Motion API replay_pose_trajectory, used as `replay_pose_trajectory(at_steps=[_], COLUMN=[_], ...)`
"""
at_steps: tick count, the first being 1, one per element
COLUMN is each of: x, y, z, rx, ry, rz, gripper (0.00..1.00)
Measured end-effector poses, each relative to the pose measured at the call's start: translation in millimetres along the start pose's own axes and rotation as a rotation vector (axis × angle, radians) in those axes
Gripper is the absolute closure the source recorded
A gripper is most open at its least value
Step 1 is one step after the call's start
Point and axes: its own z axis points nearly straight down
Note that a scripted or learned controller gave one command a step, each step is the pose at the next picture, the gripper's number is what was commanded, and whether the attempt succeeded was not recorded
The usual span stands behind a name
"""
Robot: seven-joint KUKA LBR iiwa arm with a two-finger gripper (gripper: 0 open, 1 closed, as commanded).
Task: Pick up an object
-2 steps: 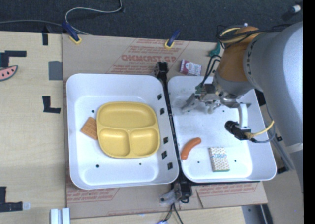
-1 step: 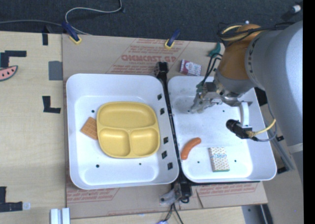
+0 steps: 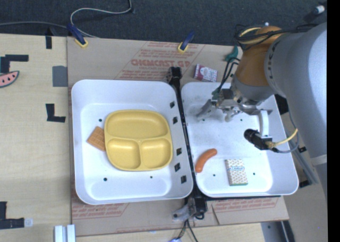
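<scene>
While the grey arm with its orange band (image 3: 255,65) reaches in from the right of the frame, its gripper (image 3: 215,109) hangs low over the upper part of the right white bin (image 3: 281,180), fingers spread and released, grasping nothing. Lower in that bin lie an orange sausage-shaped toy (image 3: 205,159) near the left wall and a small printed card box (image 3: 236,172) just right of it, both well apart from the gripper, with bare floor between. In the left white bin (image 3: 85,102) a yellow divided plastic tray (image 3: 139,140) fills the centre, a tan cracker-like square (image 3: 96,139) tucked at its left edge. A small red-and-white packet (image 3: 204,73) rests on the cardboard-covered surface (image 3: 133,60) above the bins.
</scene>
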Motion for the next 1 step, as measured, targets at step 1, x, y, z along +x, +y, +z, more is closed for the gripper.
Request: replay_pose_trajectory(at_steps=[1], x=[1.1], y=[22.3], z=[27.9], rx=[-0.001], ry=[0.001], rz=[0.002], gripper=[0.0])
